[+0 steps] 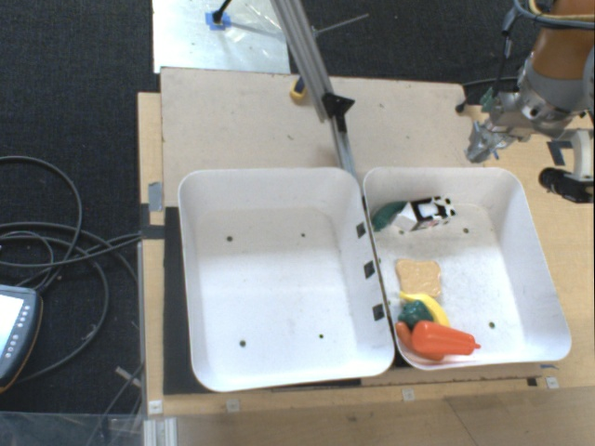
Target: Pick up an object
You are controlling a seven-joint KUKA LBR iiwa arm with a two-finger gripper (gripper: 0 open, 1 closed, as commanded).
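Note:
In the right bin lie a black-and-white toy cow beside a dark green piece, a tan bread slice, a yellow banana, and an orange carrot with green leaves. My gripper hangs above the bench just beyond the right bin's far rim, up and to the right of the cow. Nothing is visible between its fingers.
The left bin sits beside the right one, with a black-tabbed divider where they meet. A grey metal pole slants across the bench behind the bins. Cables and a tablet lie on the floor at left.

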